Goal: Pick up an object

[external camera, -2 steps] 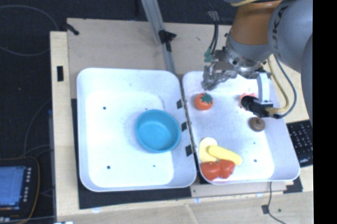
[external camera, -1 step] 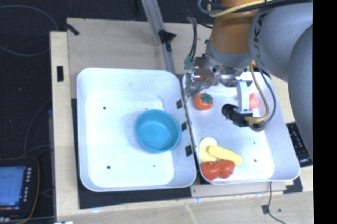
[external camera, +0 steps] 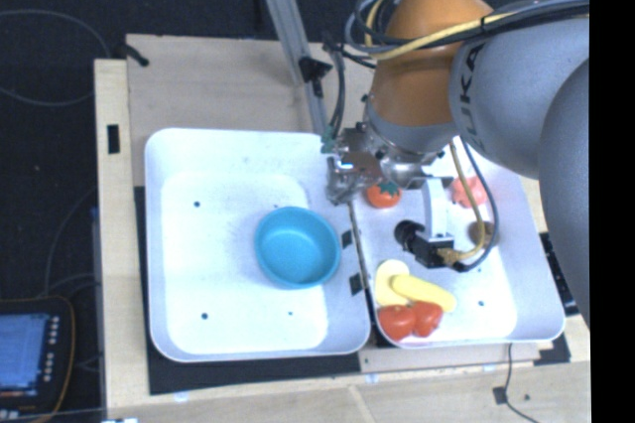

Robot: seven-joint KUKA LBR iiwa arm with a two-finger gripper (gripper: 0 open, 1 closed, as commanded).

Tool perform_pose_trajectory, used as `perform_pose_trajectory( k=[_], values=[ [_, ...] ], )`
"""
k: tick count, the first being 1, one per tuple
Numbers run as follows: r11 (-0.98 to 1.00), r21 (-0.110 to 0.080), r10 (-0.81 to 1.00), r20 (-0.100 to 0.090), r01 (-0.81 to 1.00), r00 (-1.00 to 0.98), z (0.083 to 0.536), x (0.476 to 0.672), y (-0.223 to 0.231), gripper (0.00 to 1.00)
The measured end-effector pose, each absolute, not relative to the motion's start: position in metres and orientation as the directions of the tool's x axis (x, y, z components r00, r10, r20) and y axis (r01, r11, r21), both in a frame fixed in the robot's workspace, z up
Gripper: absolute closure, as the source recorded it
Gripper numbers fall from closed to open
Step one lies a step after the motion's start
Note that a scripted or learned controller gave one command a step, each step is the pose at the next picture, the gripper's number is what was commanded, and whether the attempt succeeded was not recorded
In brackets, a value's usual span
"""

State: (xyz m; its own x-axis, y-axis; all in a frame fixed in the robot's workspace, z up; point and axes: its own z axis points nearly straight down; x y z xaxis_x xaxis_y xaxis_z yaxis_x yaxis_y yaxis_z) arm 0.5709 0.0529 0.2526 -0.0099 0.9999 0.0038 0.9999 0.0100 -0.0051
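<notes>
A robotics lab, by the look of it. An industrial arm point(external camera: 496, 64) with exposed cables fills the upper right of the frame, over two white bins point(external camera: 179, 163) on a plywood bench point(external camera: 198, 83). An aluminium rail point(external camera: 283, 14) slants down from the top centre. Loose wires cross the dark floor at left, and a control pendant's screen point(external camera: 25, 356) glows at lower left.

A round blue plastic bowl point(external camera: 297, 246) sits in the left shallow white bin point(external camera: 179, 173), while the right shallow white bin point(external camera: 496, 307) holds a yellow banana-shaped toy point(external camera: 422, 290) touching a red pepper-shaped toy point(external camera: 409, 320) at its near edge, with a small orange tomato-shaped toy point(external camera: 383, 196) farther back.
</notes>
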Motion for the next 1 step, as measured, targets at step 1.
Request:
perform_pose_trajectory(
  k=[1],
  values=[
    [0.008,-0.006,1.0,0.0,1.0,-0.008,0.241,0.5474,0.0888,1.0]
  ],
)
